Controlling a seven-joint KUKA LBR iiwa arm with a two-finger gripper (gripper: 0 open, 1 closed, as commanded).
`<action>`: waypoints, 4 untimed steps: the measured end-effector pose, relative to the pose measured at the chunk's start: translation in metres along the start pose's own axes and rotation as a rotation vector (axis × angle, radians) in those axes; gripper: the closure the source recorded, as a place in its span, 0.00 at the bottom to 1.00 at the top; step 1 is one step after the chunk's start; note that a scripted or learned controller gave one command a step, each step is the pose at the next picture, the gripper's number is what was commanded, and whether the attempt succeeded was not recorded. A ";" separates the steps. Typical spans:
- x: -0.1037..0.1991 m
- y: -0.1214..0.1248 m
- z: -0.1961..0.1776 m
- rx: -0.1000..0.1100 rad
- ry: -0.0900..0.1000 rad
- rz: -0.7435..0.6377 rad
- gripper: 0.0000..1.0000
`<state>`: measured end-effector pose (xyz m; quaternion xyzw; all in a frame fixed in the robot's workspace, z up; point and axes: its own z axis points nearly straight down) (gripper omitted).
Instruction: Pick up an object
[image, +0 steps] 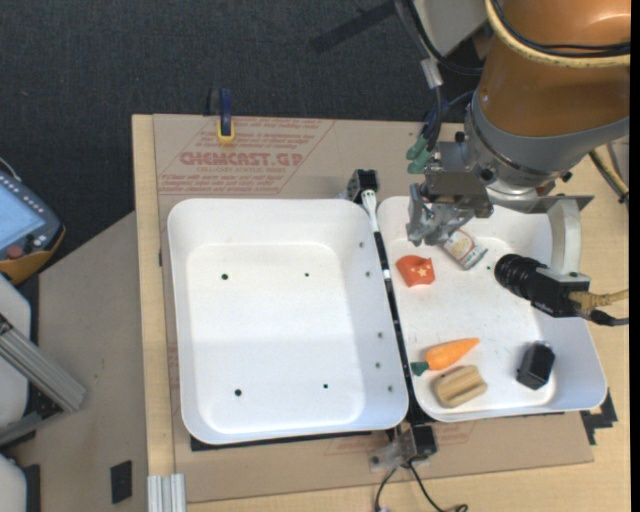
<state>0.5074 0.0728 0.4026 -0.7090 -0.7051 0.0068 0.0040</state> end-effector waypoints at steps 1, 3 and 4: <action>0.025 0.012 0.063 -0.006 0.003 -0.007 1.00; 0.038 -0.029 -0.032 -0.028 0.008 -0.008 1.00; 0.095 -0.002 -0.016 -0.017 0.005 -0.011 1.00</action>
